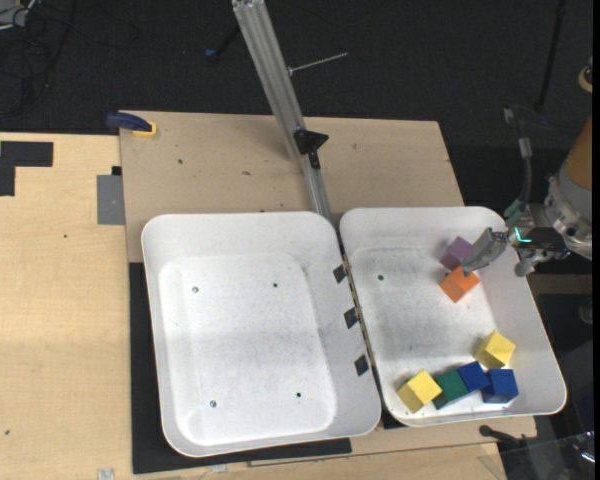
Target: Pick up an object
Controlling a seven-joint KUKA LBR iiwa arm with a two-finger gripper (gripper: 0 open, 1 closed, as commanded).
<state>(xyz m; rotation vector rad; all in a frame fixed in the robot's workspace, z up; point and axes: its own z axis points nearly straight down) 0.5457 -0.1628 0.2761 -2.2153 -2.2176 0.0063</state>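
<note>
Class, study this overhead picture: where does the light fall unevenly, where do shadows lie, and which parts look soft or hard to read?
In the camera view, the left bin is brighter at its centre, with a greyer band along its left and lower walls; the background beyond the bench is nearly black; the claw over the right bin looks soft and small beside the purple block; the blue blocks merge in shade.

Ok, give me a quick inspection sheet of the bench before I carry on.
Surface: two white bins side by side, left bin, right bin.
Job's things: all in the right bin: purple block, orange block, two yellow blocks, green block, two blue blocks.
Clutter: blue-and-yellow clamp on the board.
Grippers: claw beside the purple block; fingers unclear.
Cables: some at top left.
Surroundings: slanted metal rail.
</note>
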